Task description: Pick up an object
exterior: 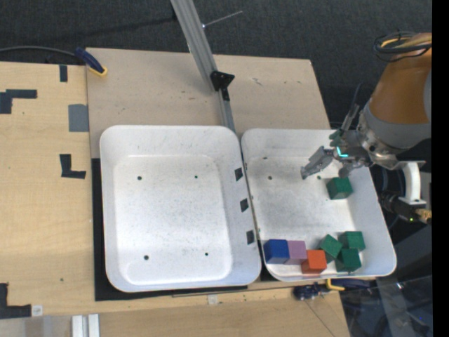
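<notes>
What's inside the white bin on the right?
The right bin holds a lone green block near the gripper, plus a cluster at the near edge: blue, purple, orange and three green blocks. Anything beneath the arm is covered.

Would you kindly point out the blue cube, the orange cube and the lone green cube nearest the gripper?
blue cube point(276, 249): camera view, on its top face.
orange cube point(315, 260): camera view, on its top face.
lone green cube point(339, 187): camera view, at its centre, in the right bin's upper part.

Bins: smooth white plastic, speckled. Bench: matt pale wood. Pole: grey metal.
</notes>
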{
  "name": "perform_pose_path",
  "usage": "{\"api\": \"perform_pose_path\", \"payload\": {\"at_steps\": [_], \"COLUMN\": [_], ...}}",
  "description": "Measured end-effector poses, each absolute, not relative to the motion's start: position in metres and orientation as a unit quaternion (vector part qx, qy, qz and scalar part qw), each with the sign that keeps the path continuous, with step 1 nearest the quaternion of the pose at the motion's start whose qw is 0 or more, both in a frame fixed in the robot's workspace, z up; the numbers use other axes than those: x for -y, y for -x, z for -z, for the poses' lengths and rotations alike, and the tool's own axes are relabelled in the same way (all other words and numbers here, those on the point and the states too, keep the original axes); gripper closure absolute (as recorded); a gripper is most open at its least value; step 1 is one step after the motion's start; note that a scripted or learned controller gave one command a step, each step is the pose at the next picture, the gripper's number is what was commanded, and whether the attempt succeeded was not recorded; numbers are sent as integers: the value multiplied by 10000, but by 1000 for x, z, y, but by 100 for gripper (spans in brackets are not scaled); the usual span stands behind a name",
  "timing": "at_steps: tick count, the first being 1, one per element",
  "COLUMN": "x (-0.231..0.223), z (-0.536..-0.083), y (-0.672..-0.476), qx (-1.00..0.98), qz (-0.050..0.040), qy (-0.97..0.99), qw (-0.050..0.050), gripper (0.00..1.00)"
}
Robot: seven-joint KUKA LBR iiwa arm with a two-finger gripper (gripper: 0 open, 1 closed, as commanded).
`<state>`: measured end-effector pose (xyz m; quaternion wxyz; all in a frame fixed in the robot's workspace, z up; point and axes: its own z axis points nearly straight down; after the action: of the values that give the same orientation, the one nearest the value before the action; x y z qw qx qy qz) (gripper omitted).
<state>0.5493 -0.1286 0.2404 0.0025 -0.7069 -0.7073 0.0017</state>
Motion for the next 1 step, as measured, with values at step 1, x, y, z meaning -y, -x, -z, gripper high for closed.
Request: {"api": "perform_pose_path", "payload": {"at_steps": [1], "x": [129], "z": [-243], "y": [-550], "qx": [7080], "qz": [-6], "qy": [7062], "qw": [7], "gripper": [0]}}
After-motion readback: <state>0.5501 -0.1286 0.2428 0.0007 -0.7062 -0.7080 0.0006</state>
